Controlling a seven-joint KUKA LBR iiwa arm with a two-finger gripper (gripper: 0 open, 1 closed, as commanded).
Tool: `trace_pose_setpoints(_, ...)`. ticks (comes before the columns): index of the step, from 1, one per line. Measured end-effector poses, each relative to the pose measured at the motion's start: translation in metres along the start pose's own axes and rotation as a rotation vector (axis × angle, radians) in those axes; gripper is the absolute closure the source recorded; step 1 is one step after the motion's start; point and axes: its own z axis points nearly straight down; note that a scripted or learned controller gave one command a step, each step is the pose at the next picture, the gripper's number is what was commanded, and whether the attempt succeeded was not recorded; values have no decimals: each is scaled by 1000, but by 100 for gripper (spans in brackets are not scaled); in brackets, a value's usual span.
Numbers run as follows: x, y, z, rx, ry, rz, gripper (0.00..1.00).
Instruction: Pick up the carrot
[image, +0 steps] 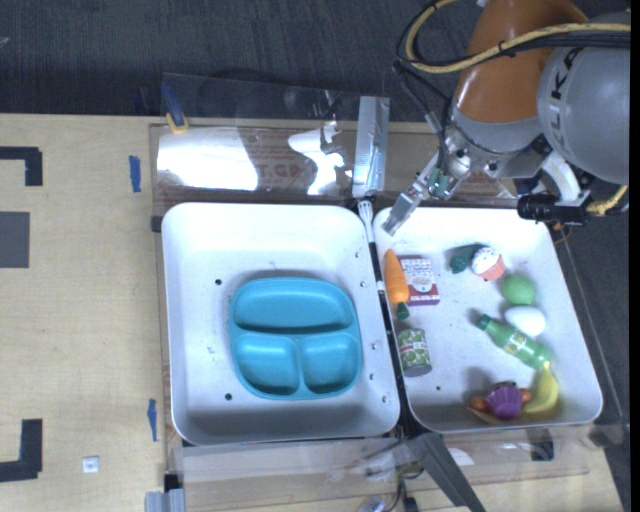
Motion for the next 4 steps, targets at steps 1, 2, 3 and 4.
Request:
trace_pose_setpoints(1, 42, 21, 44, 5, 8, -313, 0)
trace_pose_setpoints(2, 68, 28, -52, -3, -2, -678, 0)
trace_pose_setpoints(3, 85, 57, 46, 2, 12, -1030, 0)
trace_pose_setpoints(4, 89, 61, 23, -4, 0, -1164, 0)
